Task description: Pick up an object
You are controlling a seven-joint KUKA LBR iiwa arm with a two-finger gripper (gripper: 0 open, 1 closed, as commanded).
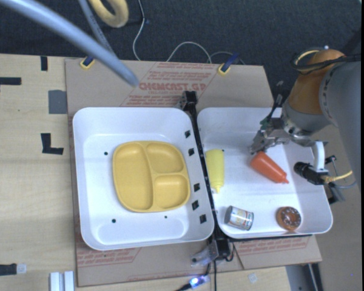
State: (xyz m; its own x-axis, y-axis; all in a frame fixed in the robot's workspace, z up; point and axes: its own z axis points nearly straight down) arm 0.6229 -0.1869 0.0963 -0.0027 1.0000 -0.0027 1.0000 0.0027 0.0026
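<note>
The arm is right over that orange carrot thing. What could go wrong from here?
The gripper sits at the upper end of the carrot, not over its middle, so a grab there may tip it or let it slip away. The carrot also tapers and lies slanted, which could make it squirt out. It lies near the right bin's far side, so the arm may have little room there.

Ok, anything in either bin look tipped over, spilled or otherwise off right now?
One thing: the small metal can in the right bin lies on its side near the front wall. No spill shows. The yellow tray sits flat in the left bin, slightly askew. The carrot lies just below the gripper.
</note>
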